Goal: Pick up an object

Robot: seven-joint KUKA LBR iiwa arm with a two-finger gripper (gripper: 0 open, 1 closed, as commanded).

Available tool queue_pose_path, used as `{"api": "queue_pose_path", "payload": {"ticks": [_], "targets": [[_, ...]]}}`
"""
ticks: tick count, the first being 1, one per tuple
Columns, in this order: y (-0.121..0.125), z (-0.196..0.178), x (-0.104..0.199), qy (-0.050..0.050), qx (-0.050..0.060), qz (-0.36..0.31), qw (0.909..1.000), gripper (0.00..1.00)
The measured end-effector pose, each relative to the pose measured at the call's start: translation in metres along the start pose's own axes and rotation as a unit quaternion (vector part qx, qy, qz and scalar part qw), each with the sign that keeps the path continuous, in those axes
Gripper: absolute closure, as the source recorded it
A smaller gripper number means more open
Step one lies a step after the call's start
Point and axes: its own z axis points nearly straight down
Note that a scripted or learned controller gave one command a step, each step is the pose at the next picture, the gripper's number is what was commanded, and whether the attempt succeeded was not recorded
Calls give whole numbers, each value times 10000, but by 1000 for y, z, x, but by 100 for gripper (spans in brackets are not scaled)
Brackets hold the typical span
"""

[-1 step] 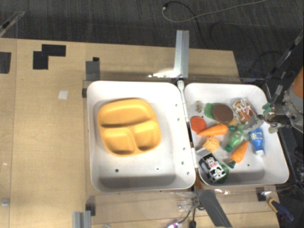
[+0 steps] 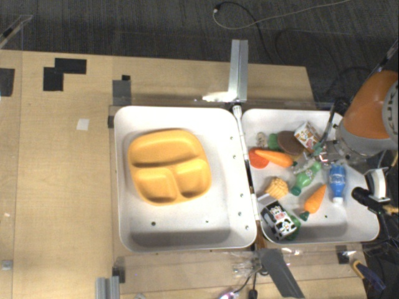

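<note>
Over in the right bin (image 2: 355, 226), a jumble of toy items sits waiting. Near the middle lies a green bottle (image 2: 305, 179), tilted, with a clear plastic piece just above it. To its left, a large orange carrot (image 2: 272, 158) lies across the bin near the divider, and below that a yellow corn cob (image 2: 277, 186). A smaller carrot (image 2: 315, 200) points down and left, just right of the corn. A blue bottle (image 2: 337, 182) stands close by on the right side. At the back there's a brown round piece (image 2: 288, 142) touching a small printed carton (image 2: 306, 136). Down at the front corner, a black-and-white printed can (image 2: 280, 221) leans against the bin wall.

And there's the arm (image 2: 371, 114), grey with its orange band, coming in from the right and hanging over the bin's back right area. The hand (image 2: 325, 147) sits down among the clutter beside the carton, just above the green bottle; whether its fingers are apart or together, I cannot tell, and nothing is clearly seen between them.

Next door, the left bin (image 2: 143, 229) carries a yellow divided tray (image 2: 169, 165), lying flat, well apart from the action. Both bins rest on the wooden tabletop (image 2: 56, 185).
</note>
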Motion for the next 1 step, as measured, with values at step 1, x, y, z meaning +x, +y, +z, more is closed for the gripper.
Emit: {"api": "queue_pose_path", "payload": {"ticks": [1], "targets": [[-10, 3, 39, -53, -59, -1592, 9872, 0]]}}
